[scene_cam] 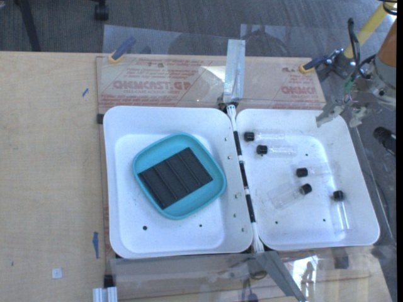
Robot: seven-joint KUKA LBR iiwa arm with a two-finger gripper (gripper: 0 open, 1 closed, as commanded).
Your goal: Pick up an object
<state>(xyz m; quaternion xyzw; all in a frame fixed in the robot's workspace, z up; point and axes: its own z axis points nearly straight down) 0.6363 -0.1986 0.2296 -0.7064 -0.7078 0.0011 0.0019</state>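
Left bin (119, 187) held teal dish (179, 175) with dark ribbed slab (175, 177), dish tilted, its right corner close to centre divider (242, 175); bare white floor toward that bin's left and bottom edges. Right of divider, right bin (359, 231) carried five clear black-capped vials (284, 196), scattered well apart, one lying along far right wall, open floor between them. Gripper (343, 109) stood above right bin's top-right corner, outside rim, nothing between prongs visible; clenched or released, cannot tell.
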